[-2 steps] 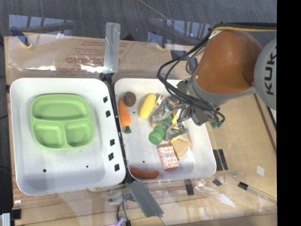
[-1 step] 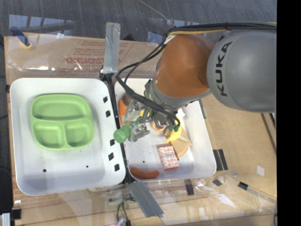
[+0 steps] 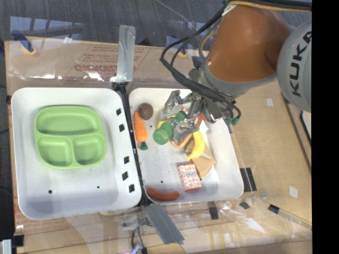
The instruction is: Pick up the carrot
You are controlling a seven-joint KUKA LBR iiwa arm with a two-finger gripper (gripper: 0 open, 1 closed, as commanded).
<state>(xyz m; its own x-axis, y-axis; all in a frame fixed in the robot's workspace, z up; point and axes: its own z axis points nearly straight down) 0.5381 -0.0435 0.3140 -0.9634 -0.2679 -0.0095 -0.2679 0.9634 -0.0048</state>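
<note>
Carrot, orange and tapered with a green tip (image 3: 140,130), lies untouched along the left wall of the right shallow white bin (image 3: 225,187).

Grey arm with its orange band (image 3: 244,41) covers the bin's upper right corner; the metal two-finger gripper (image 3: 183,115) hangs over a cluttered heap, and whether it is wide or narrow cannot be told; a green bottle-like object (image 3: 163,133) sits just beside it, its shape hard to read; a yellow banana (image 3: 197,145), a tan wedge (image 3: 204,164), a small patterned red box (image 3: 189,177), a reddish-brown sausage (image 3: 162,195) and a dark brown round item (image 3: 145,110) share that bin; the left white bin (image 3: 32,194) holds a light green three-compartment plastic tray (image 3: 69,136).
</note>
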